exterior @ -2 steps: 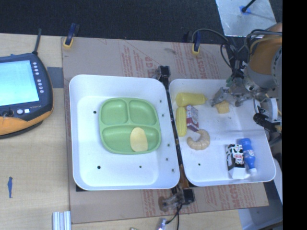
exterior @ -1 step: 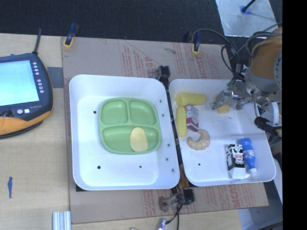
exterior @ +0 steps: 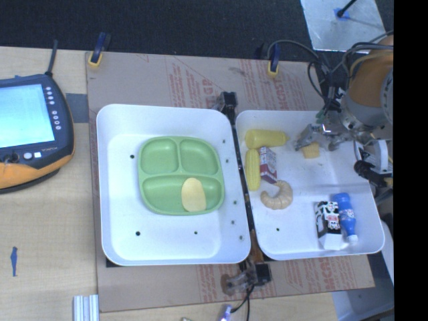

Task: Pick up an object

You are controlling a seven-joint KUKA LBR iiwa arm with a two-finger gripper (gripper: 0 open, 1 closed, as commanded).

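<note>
Hovering low over the right bin (exterior: 374, 243), the gripper (exterior: 319, 138) stood with its fingers spread and nothing between them, a small tan block (exterior: 310, 151) lying just under and beside its tips.

That bin was shallow, white and glossy, and it held the block near its far edge, two yellow banana-like pieces (exterior: 257, 154) by its left wall, a small red-and-white carton (exterior: 269, 164) touching them, a curved beige croissant shape (exterior: 279, 196), and — toward the near right corner — a black-and-white carton (exterior: 328, 221) beside a blue-capped tube (exterior: 346, 217). The left bin (exterior: 117, 239) carried a smooth green divided plate (exterior: 179, 175) with a pale yellow oval (exterior: 194, 195) in its front compartment.
</note>
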